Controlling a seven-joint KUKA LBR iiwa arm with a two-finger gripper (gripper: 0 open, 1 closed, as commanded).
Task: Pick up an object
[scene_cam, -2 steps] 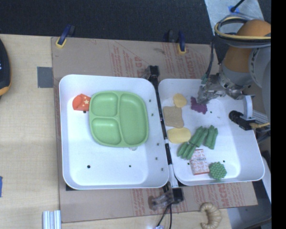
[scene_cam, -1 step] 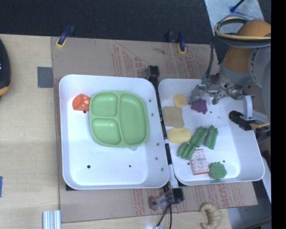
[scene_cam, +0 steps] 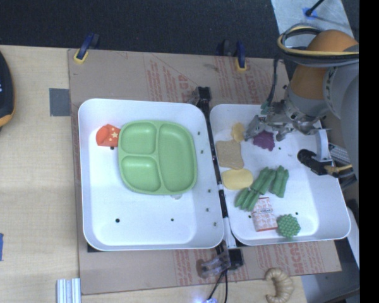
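Can't tell if the claw point(scene_cam: 270, 126) is open or closed, too small and blurry. Red thing point(scene_cam: 107, 134) half tucked under the green plate point(scene_cam: 158, 156).

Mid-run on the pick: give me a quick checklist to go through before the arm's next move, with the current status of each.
1. Pincer over the right bin: ok.
2. Pincer beside the purple piece: ok.
3. Fingers open or shut: cannot tell.
4. Anything held: cannot tell.
5. Green beans and green ball apart from the pincer: ok.
6. Green plate lying in the left bin, away from the arm: ok.
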